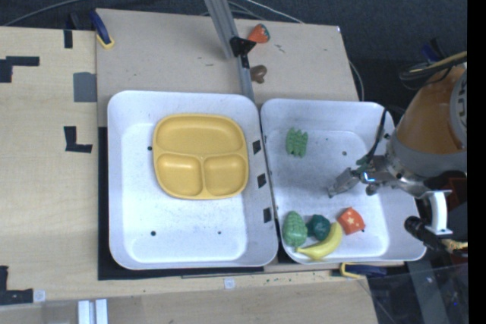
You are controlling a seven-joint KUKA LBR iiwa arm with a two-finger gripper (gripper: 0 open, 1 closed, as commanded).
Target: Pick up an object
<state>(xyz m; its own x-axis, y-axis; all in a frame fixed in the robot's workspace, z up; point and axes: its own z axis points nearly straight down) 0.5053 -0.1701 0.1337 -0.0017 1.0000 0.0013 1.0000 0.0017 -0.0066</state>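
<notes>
Since the pincer (340, 184) hangs over bare floor near the middle of the right bin (380, 114), with nothing between its fingers, the step in hand looks to me like choosing a piece and lining up over it. Whether those fingers are spread or closed I cannot tell from where I stand; the dark tip is too small and blurred.

The nearest candidate is the orange-red piece (350, 220), just below the pincer and a little toward the arm's side. It sits slightly apart from its neighbours, so I judge it the cleanest pick: come straight down over it and close across its narrow width. Further below the pincer, at the bin's near wall, three things crowd together: a light green lumpy piece (294, 227), a dark green round one (319, 226) and a yellow banana (326, 243) curling beneath both. Going for any of these risks nudging the others or catching the wall. Above the pincer and away from the arm lies a green ridged piece (296, 142), alone and well apart, another fair choice.

Across the divider from the pincer, the left bin (121, 163) holds a yellow divided tray (201, 155), its three compartments bare.
</notes>
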